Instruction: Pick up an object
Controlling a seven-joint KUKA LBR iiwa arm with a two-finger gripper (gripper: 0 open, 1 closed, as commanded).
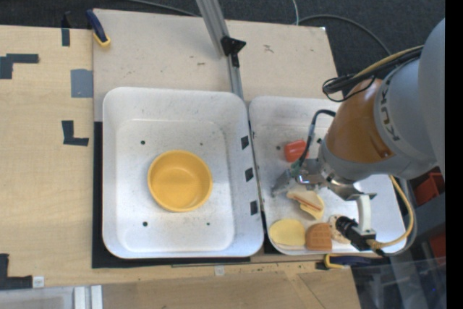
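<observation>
My arm (pixel 376 127) reaches in from the right, bent down over the right bin (pixel 269 119). My gripper (pixel 293 183) hangs beside a small red object (pixel 294 150); its grip I cannot tell.

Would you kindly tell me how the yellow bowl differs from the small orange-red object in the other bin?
The yellow bowl sits in the left bin; the orange-red object lies in the right bin. The bowl is much the larger, round and open-topped, while the orange-red object is small and blocky. The bowl stands well apart from the arm; the orange-red object lies close beside the gripper. Both rest on a white bin floor, ungripped.
</observation>
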